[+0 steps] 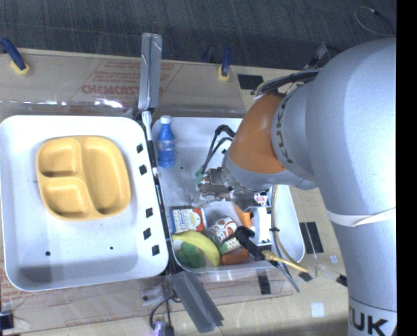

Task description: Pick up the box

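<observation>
We are reaching our arm (334,131) over the right bin (292,243), centre-right of frame; the jaws' state cannot be told. Pickup looks not yet done: the box (187,220) is lying in that bin's lower part, beside a banana (201,246) and below a bottle (165,141). Left bin (26,257) is holding a yellow tray (82,175).

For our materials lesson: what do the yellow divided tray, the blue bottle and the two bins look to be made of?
Yellow divided tray: looks like moulded plastic, matt, with smooth rounded compartments.
Blue bottle: probably clear plastic, translucent blue with a white cap.
Left bin and right bin: likely hard white plastic, slightly glossy, with rounded corners.
The look alone cannot confirm any of these.
</observation>
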Controlling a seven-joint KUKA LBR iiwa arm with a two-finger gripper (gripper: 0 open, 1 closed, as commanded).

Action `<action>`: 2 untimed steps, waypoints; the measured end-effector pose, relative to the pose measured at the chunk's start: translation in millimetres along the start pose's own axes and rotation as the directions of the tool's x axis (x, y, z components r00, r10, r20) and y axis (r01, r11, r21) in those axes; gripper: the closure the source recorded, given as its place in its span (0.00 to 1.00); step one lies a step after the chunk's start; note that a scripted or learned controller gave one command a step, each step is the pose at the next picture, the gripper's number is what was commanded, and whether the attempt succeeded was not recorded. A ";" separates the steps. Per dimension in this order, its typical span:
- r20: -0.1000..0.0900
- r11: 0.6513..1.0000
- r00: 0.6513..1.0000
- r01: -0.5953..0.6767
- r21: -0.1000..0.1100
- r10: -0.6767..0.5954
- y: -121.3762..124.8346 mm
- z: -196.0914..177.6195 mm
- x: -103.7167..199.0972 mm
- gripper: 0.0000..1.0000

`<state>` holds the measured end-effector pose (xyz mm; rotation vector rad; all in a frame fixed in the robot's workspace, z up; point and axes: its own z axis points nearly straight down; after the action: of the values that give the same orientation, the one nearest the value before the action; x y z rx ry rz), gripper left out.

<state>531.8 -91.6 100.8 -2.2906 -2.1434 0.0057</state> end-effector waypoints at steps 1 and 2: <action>0.002 0.903 0.903 0.430 -0.004 -0.430 -52.9 -90.4 23.0 1.00; 0.003 0.903 0.903 0.430 -0.004 -0.430 -52.9 -90.4 23.2 0.00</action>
<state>481.1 -65.0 191.5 -1.7633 -2.5990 0.0011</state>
